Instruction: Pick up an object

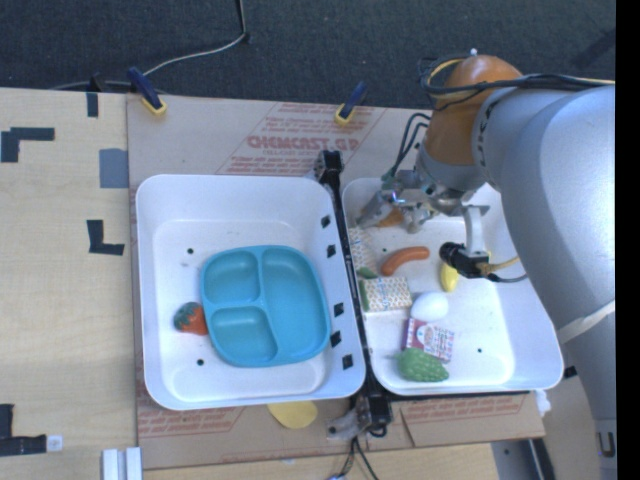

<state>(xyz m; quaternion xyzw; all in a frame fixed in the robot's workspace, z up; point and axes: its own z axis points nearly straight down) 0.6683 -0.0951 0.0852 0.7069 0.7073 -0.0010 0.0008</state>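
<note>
- Bins: two shallow white bins stand side by side on a brown cardboard sheet [270,148]; the left bin [160,298] and the right bin [500,353] touch along a black joint in the middle.
- Arm: the grey arm [560,188] with its orange band [465,108] comes in from the right and bends down over the far part of the right bin.
- Gripper [392,208]: it hangs low over the far left corner of the right bin. I cannot tell if it is apart or together, and I see nothing held in it.
- Right bin: an orange sausage [404,259] lies just below the gripper, a yellow piece [449,277] is to its right, and a checkered block [386,292] lies by the left wall.
- Nearer the front are a white egg [430,306], a red and white packet [429,339] and a green vegetable [421,366].
- Left bin: a blue divided tray [265,303] lies in the middle, and a small strawberry [189,317] touches its left edge.
- Outside: a yellow flat piece [292,414] lies on the cardboard just in front of the left bin, and two clamps [147,90] hold the far edge of the sheet.
</note>
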